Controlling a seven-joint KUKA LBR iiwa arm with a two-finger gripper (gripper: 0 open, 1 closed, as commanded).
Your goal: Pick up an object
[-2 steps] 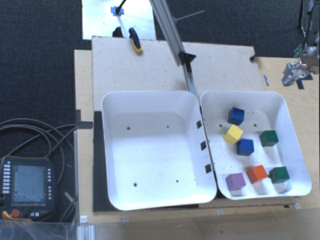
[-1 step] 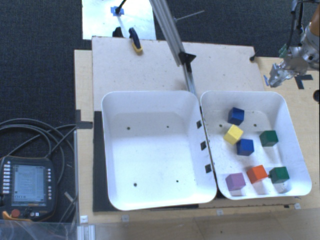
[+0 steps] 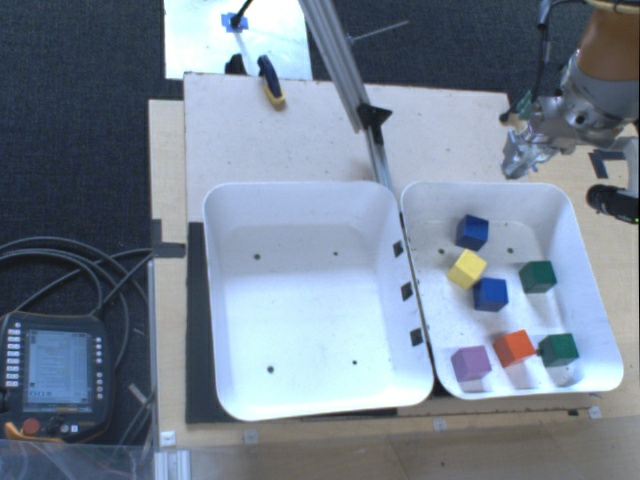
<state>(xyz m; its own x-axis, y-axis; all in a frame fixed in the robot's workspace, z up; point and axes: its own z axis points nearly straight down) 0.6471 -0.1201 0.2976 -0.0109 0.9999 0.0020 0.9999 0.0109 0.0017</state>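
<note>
Seven cubes in right bin (image 3: 585, 258): two blue, two green, yellow, orange, purple; gripper (image 3: 520, 158) above its far rim, grip state indiscernible.

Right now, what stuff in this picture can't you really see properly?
- The gripper: small and blurry above the right bin, so its tip cannot be made out.
- The arm: cut off by the top and right edges of the camera view.
- The green cube at the right bin's near corner: something pale lies beside it, too small to name.
- The handheld screen: its writing is too small to read.
</note>
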